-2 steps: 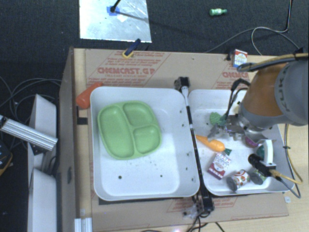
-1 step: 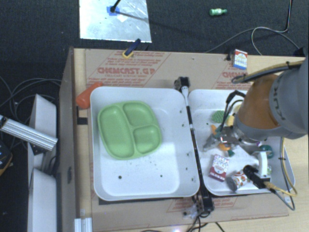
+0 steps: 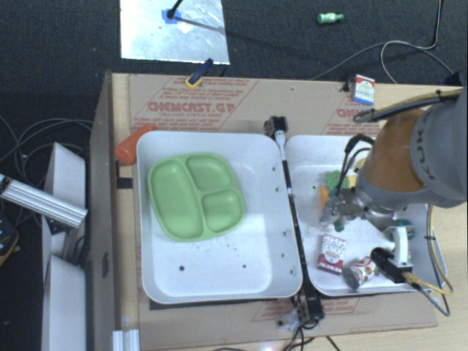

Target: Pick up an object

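**Hand down in the right bin, nothing picked up yet as far as I can see**

The hand (image 3: 338,214) sits low in the right bin (image 3: 313,159), toward its left side, with the arm coming in from the right. Can't tell if it's spread or pressed together; the wrist blocks that from this angle. I don't see anything lifted or pinched, so I'd call the pick not done.

The closest candidates are a little orange piece (image 3: 323,193) and a green piece (image 3: 334,178), just beside the hand on its far-left side. A small red-and-white carton (image 3: 333,253) lies near it on the near side, with a crumpled can (image 3: 360,272) just right of that. The left bin (image 3: 219,269) has a green divided plate (image 3: 196,194), well apart from the hand.

My guess is that the grab and the lift are both left to do.
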`<state>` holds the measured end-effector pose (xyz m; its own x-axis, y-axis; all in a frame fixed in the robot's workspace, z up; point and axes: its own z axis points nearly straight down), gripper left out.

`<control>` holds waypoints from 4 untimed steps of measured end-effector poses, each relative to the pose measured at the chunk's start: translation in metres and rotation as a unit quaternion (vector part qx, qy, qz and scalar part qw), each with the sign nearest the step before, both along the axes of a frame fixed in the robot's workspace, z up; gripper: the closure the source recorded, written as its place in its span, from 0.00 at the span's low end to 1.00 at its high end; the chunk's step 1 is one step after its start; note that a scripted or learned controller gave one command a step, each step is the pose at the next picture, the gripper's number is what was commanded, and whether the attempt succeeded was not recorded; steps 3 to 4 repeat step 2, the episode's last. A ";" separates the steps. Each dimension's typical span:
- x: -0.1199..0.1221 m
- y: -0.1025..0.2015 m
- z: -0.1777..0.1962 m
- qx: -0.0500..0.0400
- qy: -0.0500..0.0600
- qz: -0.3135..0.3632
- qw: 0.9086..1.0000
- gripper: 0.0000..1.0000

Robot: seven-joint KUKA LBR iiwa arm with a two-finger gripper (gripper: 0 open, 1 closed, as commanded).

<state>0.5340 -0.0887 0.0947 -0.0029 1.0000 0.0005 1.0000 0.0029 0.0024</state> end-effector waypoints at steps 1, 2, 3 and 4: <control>0.010 0.045 0.172 0.000 -0.002 0.001 1.000 1.00; 0.007 0.093 0.160 0.000 0.000 0.001 1.000 1.00; 0.007 0.093 0.160 0.000 0.000 0.001 1.000 1.00; 0.007 0.093 0.160 0.000 0.000 0.001 1.000 1.00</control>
